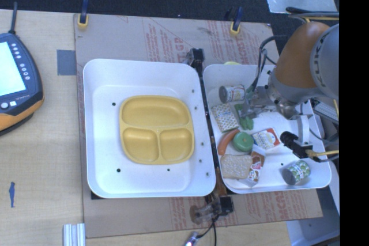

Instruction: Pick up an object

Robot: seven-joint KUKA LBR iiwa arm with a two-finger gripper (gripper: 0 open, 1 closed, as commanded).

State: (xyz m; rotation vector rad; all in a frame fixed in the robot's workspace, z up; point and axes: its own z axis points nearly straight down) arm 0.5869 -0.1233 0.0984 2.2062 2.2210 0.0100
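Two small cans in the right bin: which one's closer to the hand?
The can at the bin's far left edge, just left of the hand; the other can lies at the near-right corner.

Red print on the cardboard sheet (173, 37) | too blurred to read | cans' labels illegible too.

We see glossy white plastic in both bins (92, 124), and a matt yellow plastic tray (155, 128) in the left one. Beneath them lies dull brown cardboard (132, 37) on pale wood-grain bench (40, 181).
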